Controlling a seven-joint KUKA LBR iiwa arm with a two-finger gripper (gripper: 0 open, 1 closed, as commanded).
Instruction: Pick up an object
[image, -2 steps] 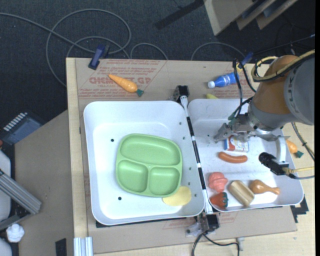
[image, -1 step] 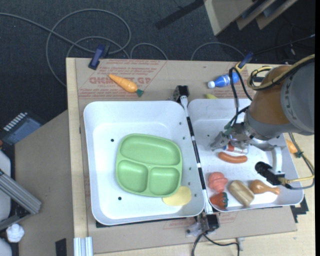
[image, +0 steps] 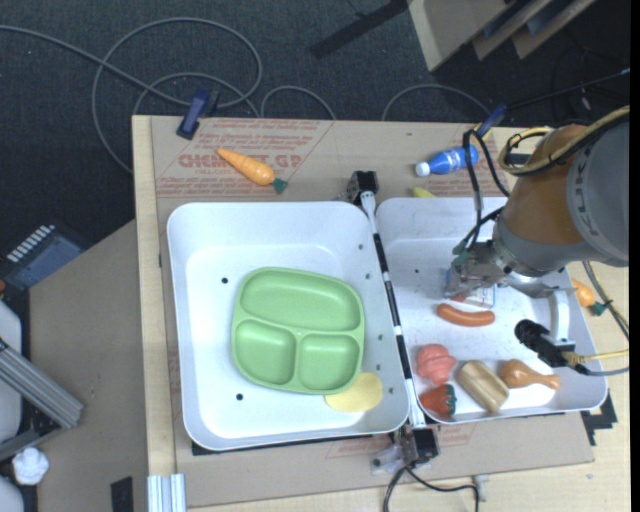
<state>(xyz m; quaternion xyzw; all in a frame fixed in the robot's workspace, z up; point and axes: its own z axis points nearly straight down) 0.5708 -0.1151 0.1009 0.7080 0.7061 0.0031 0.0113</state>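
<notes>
My gripper (image: 470, 288) hangs low in the right bin (image: 420, 232), reaching in from the right. Just below it lies a red-orange sausage (image: 466, 316), very close to the tip; I cannot tell whether they touch. Along the bin's front edge sit a pink lumpy toy (image: 433, 361), a strawberry (image: 438, 400), a tan bread loaf (image: 481, 385) and a brown drumstick (image: 527, 376). The arm's body hides the bin's far right part.
The left bin (image: 200, 250) holds a green divided plate (image: 297, 328) and a pale yellow piece (image: 354, 395) at its front edge. Outside the bins, a carrot (image: 249, 165) and a blue-white bottle (image: 446, 160) lie on the board behind. A small orange thing (image: 584, 294) sits at the right.
</notes>
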